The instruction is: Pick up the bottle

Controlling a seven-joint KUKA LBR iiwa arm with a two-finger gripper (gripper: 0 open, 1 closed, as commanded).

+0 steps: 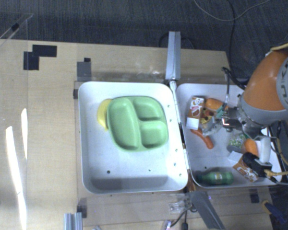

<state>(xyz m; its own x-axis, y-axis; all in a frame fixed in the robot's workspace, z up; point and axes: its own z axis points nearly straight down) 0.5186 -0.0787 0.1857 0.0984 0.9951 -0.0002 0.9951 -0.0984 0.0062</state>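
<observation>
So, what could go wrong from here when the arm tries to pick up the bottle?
1. The hand is over the clutter in the right bin, away from the bottle, so it may grab the wrong item.
2. The bottle lies on its side against the bin's near wall; there may be little room for a finger, and it may roll.
3. A packet lies close to the bottle and could get pushed.

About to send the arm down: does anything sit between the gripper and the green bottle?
Nothing visible does. The gripper is over the clutter in the right bin; the bottle lies at the near wall, bare floor between.
</observation>
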